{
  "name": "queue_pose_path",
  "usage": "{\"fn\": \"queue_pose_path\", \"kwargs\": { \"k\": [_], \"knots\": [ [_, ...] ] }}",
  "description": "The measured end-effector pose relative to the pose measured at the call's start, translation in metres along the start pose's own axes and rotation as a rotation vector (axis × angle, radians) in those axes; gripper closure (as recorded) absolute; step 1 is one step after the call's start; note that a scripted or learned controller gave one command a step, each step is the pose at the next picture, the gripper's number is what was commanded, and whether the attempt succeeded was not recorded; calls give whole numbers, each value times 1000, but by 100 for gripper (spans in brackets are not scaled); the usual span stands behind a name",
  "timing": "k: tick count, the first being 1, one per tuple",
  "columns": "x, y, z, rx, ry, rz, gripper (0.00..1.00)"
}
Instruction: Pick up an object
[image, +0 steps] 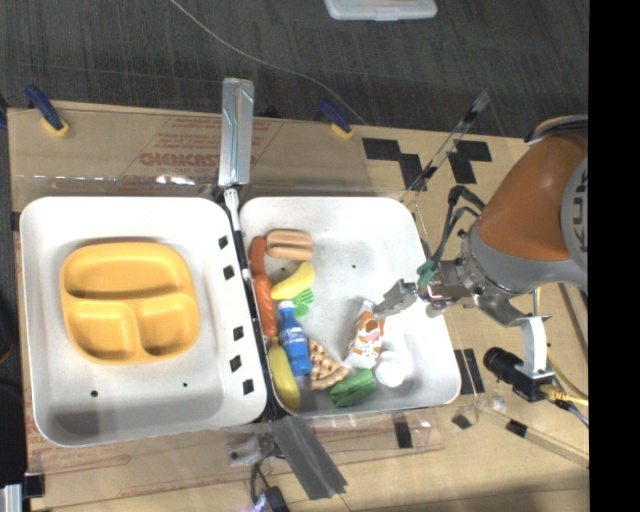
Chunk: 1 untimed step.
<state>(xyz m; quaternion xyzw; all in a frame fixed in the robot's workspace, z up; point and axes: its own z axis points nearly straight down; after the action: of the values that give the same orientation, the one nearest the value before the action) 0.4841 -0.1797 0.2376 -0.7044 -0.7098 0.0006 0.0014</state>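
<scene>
As the arm (525, 225) reaches in from the right at a low slant, gripper (392, 300) over the right bin (340, 215), its state impossible to tell, just above a carton (367, 338) among toy foods, yellow tray (128, 298) in the left bin (60, 400).

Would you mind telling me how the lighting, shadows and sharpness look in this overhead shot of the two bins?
In the camera view, lighting is even and soft; the left bin has a faint shadow in its near-left corner; the yellow divided tray shows mild sheen, no harsh glare; the small items in the right bin look slightly soft, and the claw is blurry enough that its fingers are hard to read.
</scene>
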Motion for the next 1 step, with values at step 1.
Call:
{"fn": "queue_pose_path", "kwargs": {
  "k": [1],
  "knots": [
    [38, 35, 118, -21, -7, -90, 0]
  ]
}}
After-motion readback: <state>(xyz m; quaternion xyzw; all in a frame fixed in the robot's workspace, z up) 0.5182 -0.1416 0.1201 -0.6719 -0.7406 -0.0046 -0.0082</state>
